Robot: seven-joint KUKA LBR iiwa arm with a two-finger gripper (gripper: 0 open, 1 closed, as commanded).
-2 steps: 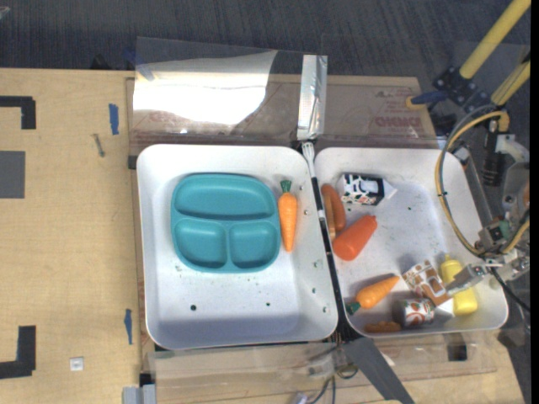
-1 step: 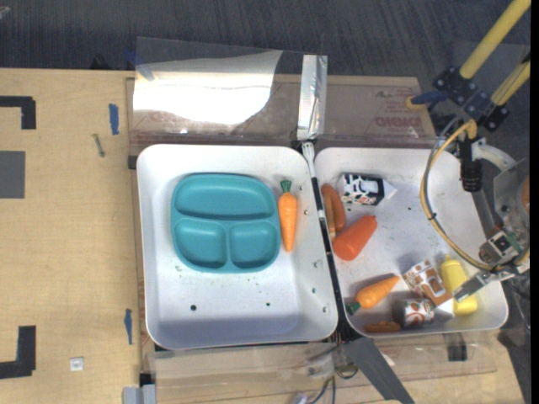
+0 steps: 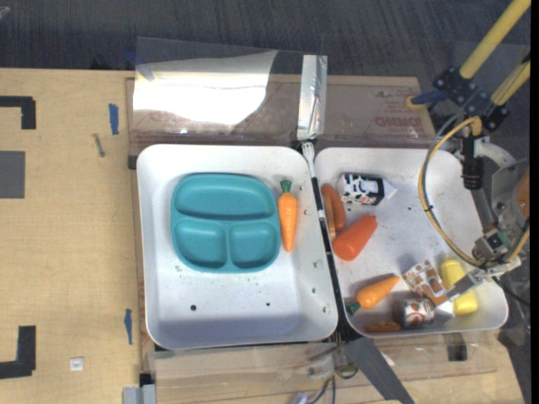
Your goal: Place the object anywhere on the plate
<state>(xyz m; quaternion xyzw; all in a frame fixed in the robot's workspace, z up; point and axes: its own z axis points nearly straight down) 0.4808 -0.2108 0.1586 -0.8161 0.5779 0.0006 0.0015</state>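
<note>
Near edge of the right bin (image 3: 396, 331): a dark sausage-like piece (image 3: 381, 327) lies flat against the near wall, and just right of it sits a small red and white can (image 3: 416, 312). Beside the can, toward the right wall, a yellow block (image 3: 466, 303) rests on the floor of the bin, with a second yellow piece (image 3: 452, 272) a little farther back. Between can and yellow pieces, a small orange and white patterned packet (image 3: 425, 280). A small orange carrot (image 3: 376, 291) lies left of the packet, tilted, tip pointing near-left. The gripper (image 3: 493, 255) hangs at the right rim of this bin, close to the yellow pieces; whether its jaws are open or closed cannot be told from here, and nothing is seen between them. Farther back, a fat red-orange cone-shaped piece (image 3: 354, 236) lies near the divider, touching a brown sausage (image 3: 333, 209) that runs along the bin's left wall. At the far end, a black and white carton (image 3: 362, 188). Left bin (image 3: 219, 322): the teal divided plate (image 3: 226, 220) sits centred toward the far side. A carrot with green top (image 3: 287, 213) lies just beside the plate's right rim, on the bin floor, green end far. Yellow cable loops (image 3: 434, 200) over the right bin.
</note>
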